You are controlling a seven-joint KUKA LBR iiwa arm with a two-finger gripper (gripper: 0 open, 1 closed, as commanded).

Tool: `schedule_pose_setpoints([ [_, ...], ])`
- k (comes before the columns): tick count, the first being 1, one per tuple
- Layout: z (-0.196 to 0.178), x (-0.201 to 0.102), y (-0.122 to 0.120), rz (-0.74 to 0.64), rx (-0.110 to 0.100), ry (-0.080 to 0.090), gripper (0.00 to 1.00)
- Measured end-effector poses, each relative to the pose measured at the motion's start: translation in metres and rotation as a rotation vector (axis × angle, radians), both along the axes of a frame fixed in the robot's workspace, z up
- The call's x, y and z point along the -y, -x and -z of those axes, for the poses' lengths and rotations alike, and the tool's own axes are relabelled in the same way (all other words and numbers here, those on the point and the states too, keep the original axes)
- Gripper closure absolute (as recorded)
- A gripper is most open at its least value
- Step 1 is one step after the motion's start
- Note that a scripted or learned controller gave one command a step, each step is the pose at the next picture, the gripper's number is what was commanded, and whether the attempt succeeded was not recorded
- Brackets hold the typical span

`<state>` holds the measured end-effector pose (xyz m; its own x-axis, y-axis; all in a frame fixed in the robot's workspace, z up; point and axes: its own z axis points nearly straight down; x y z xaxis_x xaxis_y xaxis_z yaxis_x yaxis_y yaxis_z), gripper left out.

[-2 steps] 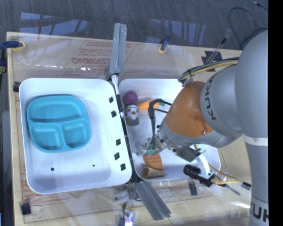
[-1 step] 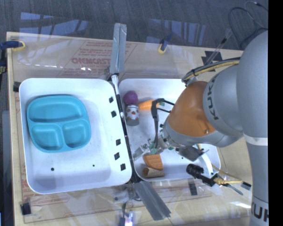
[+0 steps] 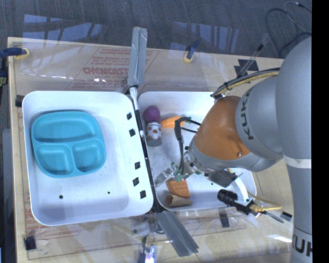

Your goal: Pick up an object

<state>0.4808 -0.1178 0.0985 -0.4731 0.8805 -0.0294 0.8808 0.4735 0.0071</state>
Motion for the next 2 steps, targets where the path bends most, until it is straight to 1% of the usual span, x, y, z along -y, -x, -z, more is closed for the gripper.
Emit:
schedule_pose_setpoints([
  [1, -0.0048, -0.0076, 0.0008, -0.012, -0.013, -0.015, 1.00],
  [2, -0.0072, -0.0006, -0.0005, -0.005, -0.004, -0.003, 0.00],
])
